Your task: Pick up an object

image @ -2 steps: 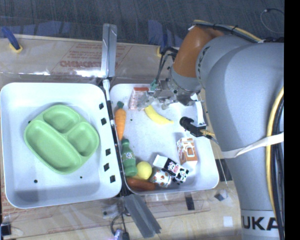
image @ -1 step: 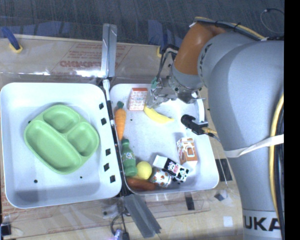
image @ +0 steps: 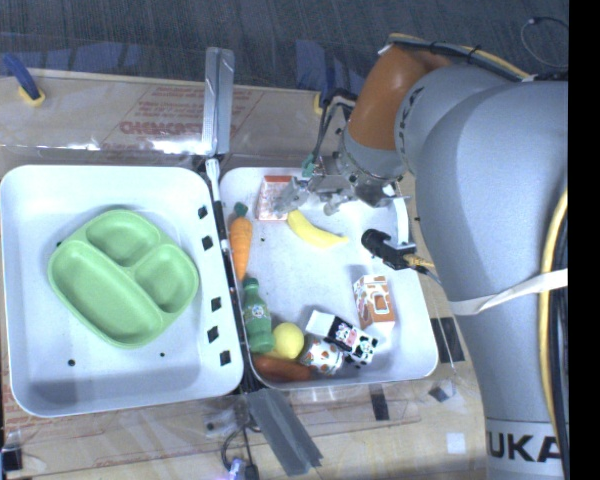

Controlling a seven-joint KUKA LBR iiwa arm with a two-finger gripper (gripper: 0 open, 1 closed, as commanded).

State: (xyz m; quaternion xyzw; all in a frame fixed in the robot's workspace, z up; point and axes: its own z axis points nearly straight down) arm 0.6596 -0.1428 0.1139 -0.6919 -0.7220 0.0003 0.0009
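My gripper [image: 315,190] hangs over the far part of the right bin [image: 410,363], just above the upper end of a yellow banana [image: 317,232]. A red and white packet [image: 272,197] lies right beside it on the left. Nothing can be seen held by the gripper. Along the bin's left wall lie an orange carrot [image: 240,247] and a green bottle [image: 255,315]. Near the front sit a yellow lemon [image: 288,340], a red sausage-like piece [image: 280,369], a black and white patterned box [image: 342,339] and an orange and white carton [image: 375,301].
The left bin [image: 40,378] holds a green divided plate [image: 125,274]. The arm's thick grey body covers the right side of the view and overhangs the right bin's right rim. A bare patch of bin floor lies between the banana and the carton.
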